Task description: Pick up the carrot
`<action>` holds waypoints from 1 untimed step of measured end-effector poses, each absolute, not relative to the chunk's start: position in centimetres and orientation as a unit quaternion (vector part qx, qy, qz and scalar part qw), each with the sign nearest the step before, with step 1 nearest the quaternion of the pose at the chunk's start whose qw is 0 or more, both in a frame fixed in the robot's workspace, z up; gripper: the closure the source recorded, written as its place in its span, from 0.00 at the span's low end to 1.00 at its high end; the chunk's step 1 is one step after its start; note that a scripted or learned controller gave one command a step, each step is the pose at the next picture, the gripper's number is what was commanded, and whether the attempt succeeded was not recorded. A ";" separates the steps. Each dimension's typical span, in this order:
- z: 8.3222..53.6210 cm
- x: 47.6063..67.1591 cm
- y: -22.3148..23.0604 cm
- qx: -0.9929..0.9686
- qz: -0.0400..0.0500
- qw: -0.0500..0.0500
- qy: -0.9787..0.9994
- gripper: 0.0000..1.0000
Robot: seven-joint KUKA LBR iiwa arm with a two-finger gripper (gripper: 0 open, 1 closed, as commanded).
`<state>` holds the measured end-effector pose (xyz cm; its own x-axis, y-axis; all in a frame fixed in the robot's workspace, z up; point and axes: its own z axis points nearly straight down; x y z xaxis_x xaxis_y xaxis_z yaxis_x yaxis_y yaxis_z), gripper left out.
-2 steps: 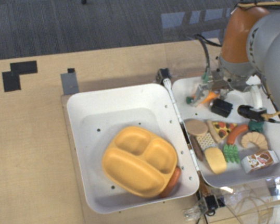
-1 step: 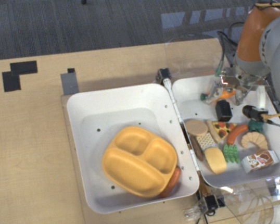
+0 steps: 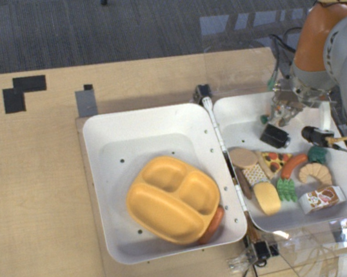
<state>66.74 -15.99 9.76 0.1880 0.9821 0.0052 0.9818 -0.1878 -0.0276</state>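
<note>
The carrot (image 3: 294, 164) is a short orange piece lying aslant in the middle of the right bin (image 3: 240, 107), with a green leafy part (image 3: 287, 189) just in front of it. It lies packed among other toy foods. My gripper (image 3: 280, 113) hangs over the far part of the same bin, behind the carrot and apart from it. A black block (image 3: 273, 135) lies between the gripper and the carrot. A small green bit (image 3: 265, 117) sits just left of the gripper.
Around the carrot lie a pizza slice (image 3: 271, 163), a yellow block (image 3: 268, 198), a cracker (image 3: 253, 174), a ridged pastry (image 3: 315, 175), a small carton (image 3: 321, 198) and a teal piece (image 3: 317, 155). A yellow divided plate (image 3: 173, 198) sits upside down in the left bin (image 3: 111, 177).
</note>
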 end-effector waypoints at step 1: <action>8.9 55.7 -18.7 -0.746 -0.002 -0.004 -0.666 1.00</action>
